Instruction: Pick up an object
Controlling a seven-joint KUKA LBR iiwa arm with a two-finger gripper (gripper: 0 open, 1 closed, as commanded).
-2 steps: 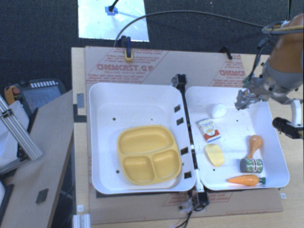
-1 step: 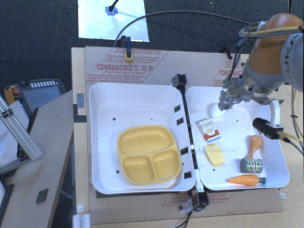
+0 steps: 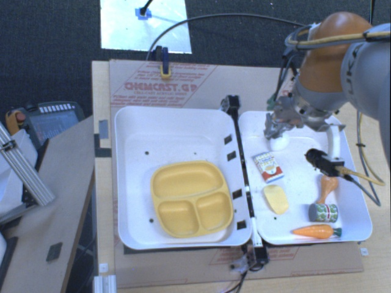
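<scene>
My gripper [image 3: 276, 130] hangs low over the far left part of the right bin [image 3: 351, 191]. Right under its tip lies a small white round object [image 3: 280, 143], partly covered by the gripper. Closer to the front are a red and white carton [image 3: 267, 166] and a pale yellow wedge [image 3: 276, 199]. Along the right side lie a tan drumstick-shaped piece [image 3: 327, 188], a small green-labelled can [image 3: 323, 212] and an orange carrot [image 3: 316, 231]. Whether the gripper touches the white object is unclear.
The left bin [image 3: 134, 139] holds a yellow divided tray [image 3: 190, 197] toward its front. A black hinged divider [image 3: 239, 163] runs between the bins. My arm reaches in from the upper right above the right bin's far corner.
</scene>
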